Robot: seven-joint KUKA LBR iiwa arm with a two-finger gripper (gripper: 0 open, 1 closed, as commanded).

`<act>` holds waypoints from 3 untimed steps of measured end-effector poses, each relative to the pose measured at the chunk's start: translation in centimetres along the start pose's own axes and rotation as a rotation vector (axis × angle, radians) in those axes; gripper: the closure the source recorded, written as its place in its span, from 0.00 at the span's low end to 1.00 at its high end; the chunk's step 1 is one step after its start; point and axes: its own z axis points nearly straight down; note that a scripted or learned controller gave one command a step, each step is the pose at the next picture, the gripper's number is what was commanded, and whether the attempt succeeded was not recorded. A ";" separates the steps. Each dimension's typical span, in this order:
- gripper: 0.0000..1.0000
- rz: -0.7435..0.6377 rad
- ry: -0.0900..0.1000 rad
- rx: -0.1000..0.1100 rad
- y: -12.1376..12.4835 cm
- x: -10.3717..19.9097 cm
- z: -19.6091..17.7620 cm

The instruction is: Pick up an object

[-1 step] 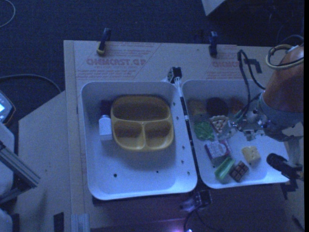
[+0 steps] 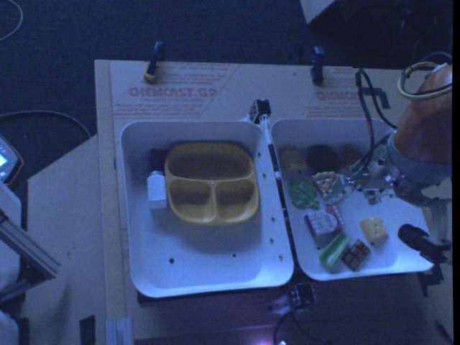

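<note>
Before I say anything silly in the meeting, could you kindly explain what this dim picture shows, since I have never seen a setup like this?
It is a single photo from a camera fixed above a workbench, looking down at a slant. The big grey and orange shape at the right is a robot arm reaching in over the bench. Its end effector, the part meant to grasp things, hangs over the right bin; the light is too dim to tell what it is doing, and I cannot see anything held.

Two shallow white bins sit side by side. The left bin holds a yellow divided tray with a small white bottle beside it. The right one holds small toy-like items, among them a green leaf-shaped piece, a yellow block and a brown square.
</note>
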 end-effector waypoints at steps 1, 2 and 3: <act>0.00 0.000 0.002 0.006 0.1 0.4 4.3; 0.00 0.000 0.002 0.007 0.0 0.6 8.6; 0.00 0.000 0.002 0.005 -0.1 0.7 11.1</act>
